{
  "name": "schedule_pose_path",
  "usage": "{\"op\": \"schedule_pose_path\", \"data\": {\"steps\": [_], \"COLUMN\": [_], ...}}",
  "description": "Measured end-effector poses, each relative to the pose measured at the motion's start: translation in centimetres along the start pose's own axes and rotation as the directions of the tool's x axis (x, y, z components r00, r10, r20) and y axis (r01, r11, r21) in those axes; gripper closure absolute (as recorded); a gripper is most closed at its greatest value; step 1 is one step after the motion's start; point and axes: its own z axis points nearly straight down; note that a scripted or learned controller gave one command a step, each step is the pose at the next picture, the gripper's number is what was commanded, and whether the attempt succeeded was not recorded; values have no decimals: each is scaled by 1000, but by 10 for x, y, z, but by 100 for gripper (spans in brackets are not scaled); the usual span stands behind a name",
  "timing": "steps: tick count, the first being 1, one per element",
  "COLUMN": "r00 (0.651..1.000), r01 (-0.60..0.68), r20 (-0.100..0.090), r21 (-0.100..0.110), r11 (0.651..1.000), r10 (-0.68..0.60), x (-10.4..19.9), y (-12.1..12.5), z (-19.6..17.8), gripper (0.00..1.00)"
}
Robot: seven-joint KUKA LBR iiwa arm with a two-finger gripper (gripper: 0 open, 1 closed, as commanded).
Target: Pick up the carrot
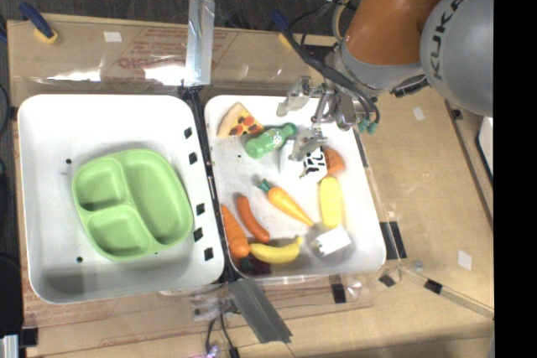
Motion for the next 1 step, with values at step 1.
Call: {"op": "schedule_pose_path", "data": {"steps": [1], "r00": [990], "r01": [-139], "r20": [26], "r21": [-2], "r11": [990], "r10": [139], "x": [-3], "y": [-15], "z": [122], "gripper": [0]}}
